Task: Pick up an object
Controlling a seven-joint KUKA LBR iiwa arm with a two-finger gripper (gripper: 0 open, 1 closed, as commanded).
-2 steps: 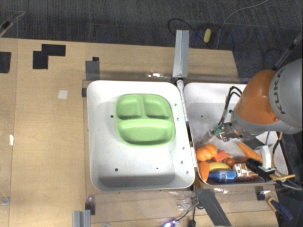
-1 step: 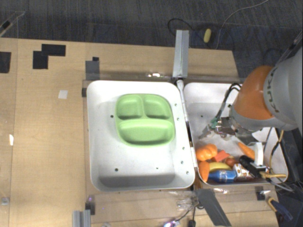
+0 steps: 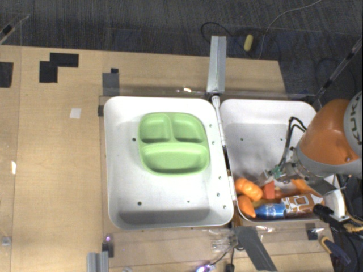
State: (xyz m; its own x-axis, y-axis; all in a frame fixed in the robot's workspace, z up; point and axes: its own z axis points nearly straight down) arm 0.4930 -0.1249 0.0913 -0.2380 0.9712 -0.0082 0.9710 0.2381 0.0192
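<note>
Pincer [image 3: 278,174] low in the right bin, just under the grey-and-orange arm [image 3: 329,137]; tips are buried in cables and clutter, so can't tell how it's set, and nothing is visibly held.

Left to right, relative to the pincer:
- Well to the left, in the shallow white left bin [image 3: 122,169]: a green three-compartment plastic tray [image 3: 173,142], lying flat, alone.
- Between: a grey metal rail [image 3: 216,67] running up from where the bins meet.
- Just left and slightly below, in the near corner of the shallow white right bin [image 3: 255,129]: a rounded orange plastic piece [image 3: 248,188], with a second orange carrot-like piece [image 3: 246,207] under it against the front wall.
- Right below: a small red-orange item [image 3: 268,191], touching or nearly touching the tips; hard to tell which.
- Below: a blue can-shaped item [image 3: 270,211] lying on its side.
- Below right: a brown and white packet [image 3: 298,203], flat, partly under the arm.

Step judged: descent onto a target in the cluster, likely the red-orange item or the rounded orange piece. To do it well: centre on one item, not the seam between two, since they're packed touching. Drop straight down, keep off the bin's front wall, close only once the piece sits between the tips. Round pieces may roll or squirt out sideways; grip across the narrow axis.
</note>
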